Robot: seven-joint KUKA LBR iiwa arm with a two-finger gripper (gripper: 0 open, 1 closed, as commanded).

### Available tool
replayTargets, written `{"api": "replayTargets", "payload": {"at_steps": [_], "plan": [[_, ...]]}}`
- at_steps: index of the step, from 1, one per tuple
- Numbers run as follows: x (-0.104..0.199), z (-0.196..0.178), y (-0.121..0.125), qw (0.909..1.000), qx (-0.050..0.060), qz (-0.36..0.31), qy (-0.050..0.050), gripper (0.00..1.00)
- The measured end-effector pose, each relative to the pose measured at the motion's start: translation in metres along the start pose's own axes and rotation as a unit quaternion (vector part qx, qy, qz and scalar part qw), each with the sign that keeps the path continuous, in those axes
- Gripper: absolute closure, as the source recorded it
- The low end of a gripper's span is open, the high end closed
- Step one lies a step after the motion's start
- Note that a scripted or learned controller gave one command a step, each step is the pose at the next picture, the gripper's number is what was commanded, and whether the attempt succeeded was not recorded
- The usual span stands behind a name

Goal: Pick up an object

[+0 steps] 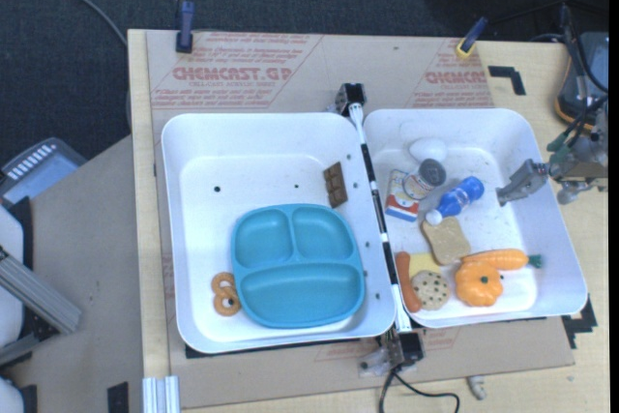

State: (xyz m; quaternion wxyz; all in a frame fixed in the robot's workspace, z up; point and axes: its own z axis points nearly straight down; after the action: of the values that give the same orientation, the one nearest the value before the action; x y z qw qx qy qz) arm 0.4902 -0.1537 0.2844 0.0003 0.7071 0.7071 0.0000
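Where the bench begins on the left, the left bin (184, 208) holds a pretzel (226, 294) just beside the lower left corner of a blue divided plate (296, 264), which lies flat in the bin's near half. A brown chocolate bar (335, 185) leans by the bin's right wall, just above the plate. Across the divider, the right bin (551, 256) is crowded. A small can (424, 178) lies near a white cup (427, 150) at the back, with a red, white and blue carton (402, 207) just left of and below the can. A blue bottle (455, 198) lies tilted, its white cap low and to the left, just above a slice of bread (446, 240). Along the near side lie a hot dog (404, 280), a chocolate chip cookie (428, 289) overlapping a yellow cheese slice (422, 263), an orange pumpkin (479, 284) and a carrot (495, 259) touching the pumpkin's top. The gripper (519, 182) hangs over the right part of this bin, near the bottle but apart from it; nothing sits in it, and I cannot tell how wide it stands.
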Motion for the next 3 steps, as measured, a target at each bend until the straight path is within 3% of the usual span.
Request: {"api": "replayTargets", "payload": {"at_steps": [1, 2, 3], "plan": [[0.069, 0.096, 0.01, 1.0, 0.001, 0.0, 0.001, 0.0], [0.043, 0.2, 0.03, 1.0, 0.0, 0.0, 0.0, 0.0], [0.061, 0.2, 0.08, 1.0, 0.0, 0.0, 0.0, 0.0]]}}
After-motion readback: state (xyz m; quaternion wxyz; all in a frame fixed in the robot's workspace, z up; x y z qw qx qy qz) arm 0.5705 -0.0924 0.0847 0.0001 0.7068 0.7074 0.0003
